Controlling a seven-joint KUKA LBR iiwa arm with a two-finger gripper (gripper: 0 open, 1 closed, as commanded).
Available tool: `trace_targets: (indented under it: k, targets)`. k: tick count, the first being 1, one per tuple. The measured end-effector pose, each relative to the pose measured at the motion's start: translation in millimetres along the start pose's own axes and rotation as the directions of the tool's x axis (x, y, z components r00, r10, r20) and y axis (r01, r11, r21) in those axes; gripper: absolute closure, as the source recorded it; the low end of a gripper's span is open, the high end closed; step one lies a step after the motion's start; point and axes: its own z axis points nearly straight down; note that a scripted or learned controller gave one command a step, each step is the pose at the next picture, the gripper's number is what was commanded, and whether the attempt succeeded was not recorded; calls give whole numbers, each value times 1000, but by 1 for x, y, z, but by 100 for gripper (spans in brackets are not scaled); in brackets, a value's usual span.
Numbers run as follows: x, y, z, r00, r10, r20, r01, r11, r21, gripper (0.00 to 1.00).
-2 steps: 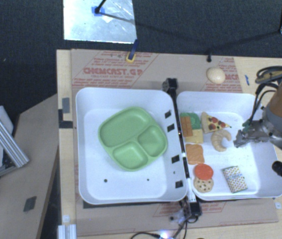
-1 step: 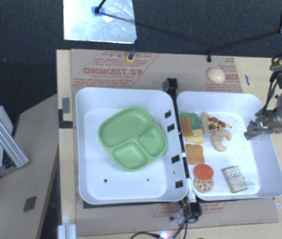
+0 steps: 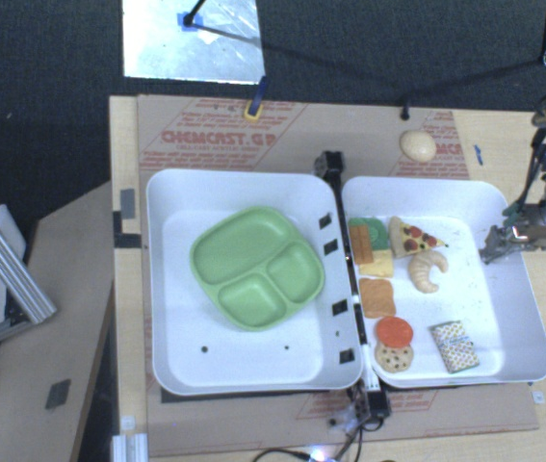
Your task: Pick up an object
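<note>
in the right-hand shallow white bin, a round chocolate-chip cookie lies at 7 o'clock, a pale curved croissant nearer the middle. the grey two-finger gripper hovers at the 3 o'clock rim; whether it is spread or pressed together, i cannot tell.

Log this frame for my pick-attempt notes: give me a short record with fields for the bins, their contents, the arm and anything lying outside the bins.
left bin: holds a green divided plate
right bin: holds toy food and a small packet
food along the divider: green item, yellow block, toast slice, red disc, cookie
mid-bin food: pizza slice, croissant
packet: patterned, near front edge
gripper: over the right bin's right rim, nothing seen between fingers
outside bins: beige egg-like object on the board behind the right bin
</note>
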Motion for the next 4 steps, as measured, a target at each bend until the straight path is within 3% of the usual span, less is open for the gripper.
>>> trace_targets:
  k: [2,4]
  targets:
    - [90,37,2,1000,-5,-2,5,1000,2,100]
    - [185,90,-8,1000,-6,-4,6,1000,0,100]
